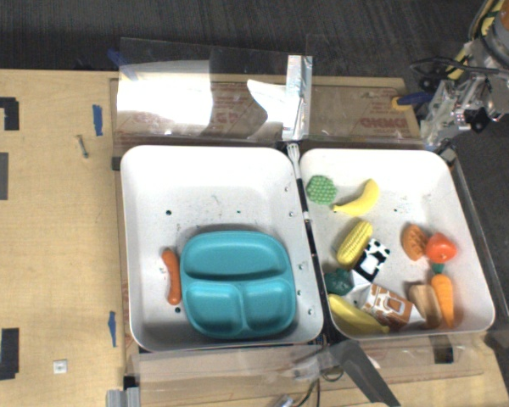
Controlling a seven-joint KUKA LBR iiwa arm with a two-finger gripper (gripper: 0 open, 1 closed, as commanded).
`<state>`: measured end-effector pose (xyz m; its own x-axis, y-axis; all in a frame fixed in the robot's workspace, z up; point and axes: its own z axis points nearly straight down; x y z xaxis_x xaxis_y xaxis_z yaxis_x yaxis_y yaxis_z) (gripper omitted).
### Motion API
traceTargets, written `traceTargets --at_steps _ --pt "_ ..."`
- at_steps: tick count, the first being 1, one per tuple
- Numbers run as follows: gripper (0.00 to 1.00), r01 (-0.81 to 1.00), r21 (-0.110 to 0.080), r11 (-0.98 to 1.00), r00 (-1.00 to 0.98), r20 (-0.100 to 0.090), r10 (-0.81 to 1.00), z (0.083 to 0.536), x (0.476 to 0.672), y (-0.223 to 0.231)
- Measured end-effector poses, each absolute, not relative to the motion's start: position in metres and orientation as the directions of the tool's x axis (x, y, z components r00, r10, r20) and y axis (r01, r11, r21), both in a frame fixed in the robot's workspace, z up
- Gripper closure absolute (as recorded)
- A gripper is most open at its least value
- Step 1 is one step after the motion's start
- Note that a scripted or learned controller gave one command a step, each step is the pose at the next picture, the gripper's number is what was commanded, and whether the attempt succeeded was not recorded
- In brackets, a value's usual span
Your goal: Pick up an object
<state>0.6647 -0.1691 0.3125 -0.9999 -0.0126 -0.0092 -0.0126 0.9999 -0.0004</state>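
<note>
White plastic bins sit side by side on the surface [42, 227], and from my seat I see the arm parked at the upper right, outside both of them. The tool [445, 130] hangs just past the far right corner of the right bin [471, 227], above the dark floor rather than over any toy. From this slant I cannot tell how its grasping end stands, and I see nothing in its hold.

The right bin carries the clutter I could go for. A green round toy [321, 189] lies near the divider at the far side, with a yellow banana [361, 197] just beside it to the right. Below them I see an ear of corn [354, 240], tilted, touching a black and white checkered piece [373, 257]. A second banana [352, 315] lies along the near wall, next to a small brown carton [387, 305]. On the right side sit an orange lumpy piece [416, 242], a red tomato [441, 248] beside it, and a carrot [443, 298] near a bread roll [424, 302].

The left bin [204, 176] holds a teal divided tray [236, 282], and an orange sausage [173, 275] lies just to its left.
</note>
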Motion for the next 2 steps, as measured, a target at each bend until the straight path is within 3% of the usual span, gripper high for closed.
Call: traceTargets --at_steps 1,2 --pt "1.00 -0.167 0.000 0.986 -0.986 -0.004 -0.167 0.295 0.668 -0.171" --pt "1.00 -0.123 -0.005 0.992 -0.992 -0.014 -0.123 0.344 0.668 -0.204"
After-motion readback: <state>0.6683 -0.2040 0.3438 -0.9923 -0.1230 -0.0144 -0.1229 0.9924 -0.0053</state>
